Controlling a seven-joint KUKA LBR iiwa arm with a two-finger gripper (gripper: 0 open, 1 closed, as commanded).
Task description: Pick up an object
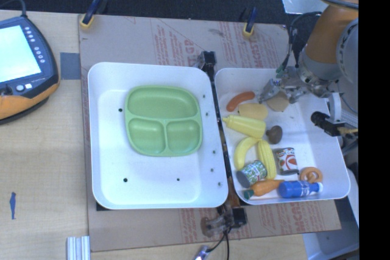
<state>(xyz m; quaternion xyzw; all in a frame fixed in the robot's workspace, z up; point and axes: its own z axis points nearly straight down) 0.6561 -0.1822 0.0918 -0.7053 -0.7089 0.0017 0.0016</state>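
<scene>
The right bin (329,158) holds several toy foods: a red sausage (241,99), a pale cheese wedge (253,111), a yellow squash (245,125), a banana (244,152), a corn cob (266,159), a small can (251,173), a carrot (267,187) and a blue bottle (298,189). My gripper (281,94) hangs low over the bin's far end, its fingers spread open. A tan piece (279,104) lies just beneath and between them, partly hidden. Nothing is lifted.
The left bin (100,143) carries a green divided plate (164,120). A brown lump (275,133), a red-and-white packet (285,160) and an orange ring (311,175) also lie in the right bin. A tablet-like pendant (21,67) rests at the bench's left edge.
</scene>
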